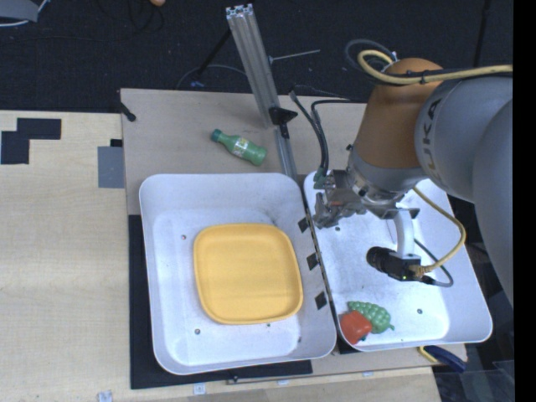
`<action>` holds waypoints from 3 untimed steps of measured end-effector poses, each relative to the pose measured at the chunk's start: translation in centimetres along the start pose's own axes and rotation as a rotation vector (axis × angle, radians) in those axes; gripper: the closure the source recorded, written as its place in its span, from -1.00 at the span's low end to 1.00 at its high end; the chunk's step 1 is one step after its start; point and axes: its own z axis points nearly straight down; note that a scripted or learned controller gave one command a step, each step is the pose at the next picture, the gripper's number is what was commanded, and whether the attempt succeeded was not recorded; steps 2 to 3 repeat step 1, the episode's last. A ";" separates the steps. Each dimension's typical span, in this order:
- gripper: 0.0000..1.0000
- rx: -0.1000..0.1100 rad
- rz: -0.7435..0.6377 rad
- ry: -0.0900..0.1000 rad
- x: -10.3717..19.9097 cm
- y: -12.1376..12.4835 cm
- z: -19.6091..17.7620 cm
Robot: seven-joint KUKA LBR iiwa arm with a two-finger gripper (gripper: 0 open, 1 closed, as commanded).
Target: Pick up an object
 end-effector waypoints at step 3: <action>1.00 0.000 0.001 -0.001 5.4 1.2 0.2</action>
